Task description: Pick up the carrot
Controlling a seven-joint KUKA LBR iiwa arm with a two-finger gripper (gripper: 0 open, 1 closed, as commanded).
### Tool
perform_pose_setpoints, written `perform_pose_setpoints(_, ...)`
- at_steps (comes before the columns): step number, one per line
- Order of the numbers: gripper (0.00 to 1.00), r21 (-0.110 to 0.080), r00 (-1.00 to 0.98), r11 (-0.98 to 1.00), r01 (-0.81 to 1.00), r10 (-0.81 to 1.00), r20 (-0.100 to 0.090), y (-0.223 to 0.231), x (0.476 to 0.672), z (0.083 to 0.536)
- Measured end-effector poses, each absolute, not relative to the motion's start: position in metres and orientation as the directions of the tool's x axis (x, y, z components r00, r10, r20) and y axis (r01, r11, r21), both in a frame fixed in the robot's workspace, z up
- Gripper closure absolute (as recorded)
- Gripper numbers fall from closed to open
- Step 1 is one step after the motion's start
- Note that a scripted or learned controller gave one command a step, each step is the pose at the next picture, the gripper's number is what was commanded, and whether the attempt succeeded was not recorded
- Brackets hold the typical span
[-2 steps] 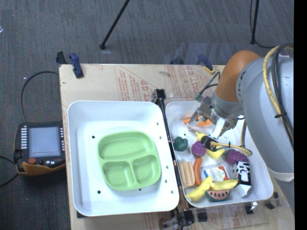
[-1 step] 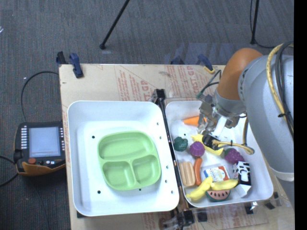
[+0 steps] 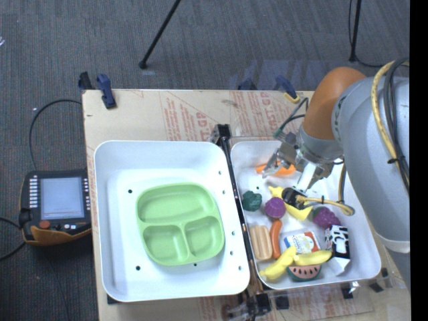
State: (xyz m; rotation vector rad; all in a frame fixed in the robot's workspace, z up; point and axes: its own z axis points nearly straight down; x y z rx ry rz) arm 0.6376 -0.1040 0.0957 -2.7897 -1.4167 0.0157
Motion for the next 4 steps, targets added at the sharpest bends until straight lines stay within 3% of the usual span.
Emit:
perform_pose_setpoints(1,1.0,-0.019,0.588,-0.588,0.808,0.809,-0.003,-0.104,0.638,0.106)
perform_pose_setpoints(2,0.0,-0.019,0.587,-0.587,0.809,0.809,-0.004,-0.104,0.638,0.105)
perform_pose_setpoints(3,0.0,-0.01,0.76,-0.76,0.65,0.65,-0.004,-0.12,0.626,0.085)
perform_pose_setpoints(4,0.0,-0.005,0.98,-0.98,0.2,0.2,-0.005,-0.108,0.63,0.086)
